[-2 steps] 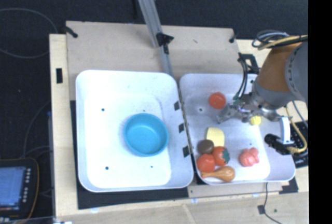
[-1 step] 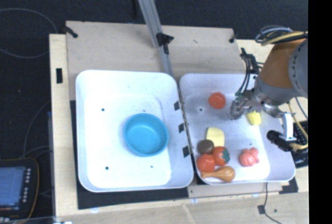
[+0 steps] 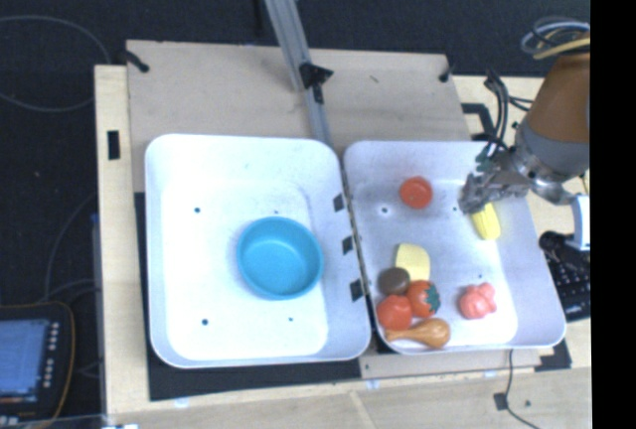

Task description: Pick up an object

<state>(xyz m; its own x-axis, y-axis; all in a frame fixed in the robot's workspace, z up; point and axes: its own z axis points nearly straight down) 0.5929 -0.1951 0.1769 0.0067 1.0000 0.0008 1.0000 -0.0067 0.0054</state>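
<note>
My gripper (image 3: 481, 193) hangs over the right bin (image 3: 442, 164), near its right side, just above a small yellow object (image 3: 486, 221). A red-orange ball (image 3: 416, 192) lies to its left. Toward the bin's front sit a yellow block (image 3: 413, 260), a brown round piece (image 3: 394, 280), a red tomato-like piece (image 3: 422, 296), an orange-red piece (image 3: 395, 314), a tan pear-shaped piece (image 3: 425, 332) and a pink object (image 3: 477, 301). The view does not resolve the gap between the gripper's tips.
The left bin (image 3: 189, 179) holds a blue bowl (image 3: 279, 257). A grey metal pole (image 3: 286, 20) slants down to the bins' rear junction. The arm (image 3: 559, 124) enters from the right. A small screen (image 3: 28, 357) sits at the lower left, off the bench.
</note>
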